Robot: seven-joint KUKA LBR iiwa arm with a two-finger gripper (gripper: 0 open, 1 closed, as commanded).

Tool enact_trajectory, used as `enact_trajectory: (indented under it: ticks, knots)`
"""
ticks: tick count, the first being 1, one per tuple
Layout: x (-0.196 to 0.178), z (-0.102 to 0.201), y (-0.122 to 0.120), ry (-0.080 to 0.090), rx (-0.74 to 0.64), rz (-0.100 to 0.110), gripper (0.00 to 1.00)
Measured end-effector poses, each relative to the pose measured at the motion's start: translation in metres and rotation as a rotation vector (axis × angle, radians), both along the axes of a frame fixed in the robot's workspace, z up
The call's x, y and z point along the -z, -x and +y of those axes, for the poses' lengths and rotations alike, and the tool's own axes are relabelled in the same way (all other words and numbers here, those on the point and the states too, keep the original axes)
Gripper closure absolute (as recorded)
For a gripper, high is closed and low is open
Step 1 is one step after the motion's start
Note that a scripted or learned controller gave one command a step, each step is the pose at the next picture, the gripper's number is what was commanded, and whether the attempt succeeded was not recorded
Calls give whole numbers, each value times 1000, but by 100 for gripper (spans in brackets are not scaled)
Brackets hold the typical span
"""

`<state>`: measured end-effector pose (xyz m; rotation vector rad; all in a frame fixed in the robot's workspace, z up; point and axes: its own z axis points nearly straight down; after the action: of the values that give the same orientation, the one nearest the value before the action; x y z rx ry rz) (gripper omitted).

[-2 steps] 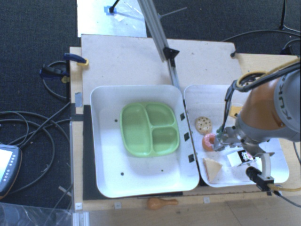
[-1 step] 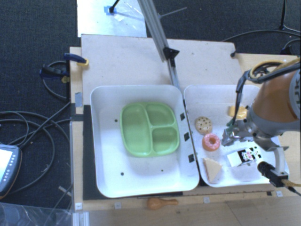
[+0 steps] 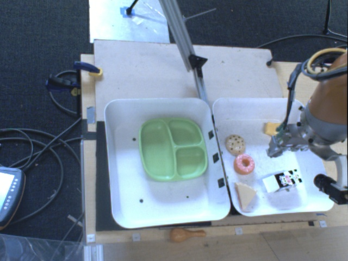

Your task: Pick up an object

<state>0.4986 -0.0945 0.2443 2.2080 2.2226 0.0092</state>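
In the right bin [image 3: 255, 109] lie a round cookie [image 3: 235, 143], a pink frosted donut [image 3: 244, 163], a pale wedge of bread or cheese [image 3: 246, 194], a yellow block [image 3: 272, 128] and a white box with black marks [image 3: 284, 180]. My gripper [image 3: 276, 145] hangs over the right part of this bin, just below the yellow block and above the white box. It sits to the right of the donut and cookie, and I see nothing between its fingers.
The left bin [image 3: 122, 145] holds a green divided plate [image 3: 173, 148]. A metal pole [image 3: 182, 34] slants down to the ridge between the bins. A brown object [image 3: 186, 234] lies on the bench in front. Cables and a clamp [image 3: 76, 79] sit at left.
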Motion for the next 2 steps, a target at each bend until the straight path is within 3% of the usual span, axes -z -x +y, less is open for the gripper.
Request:
enact_trajectory:
  ticks: [1,2]
  knots:
    - [-21,0,-2,-1,0,5,100]
    - [-7,46,-8,-4,-3,10,100]
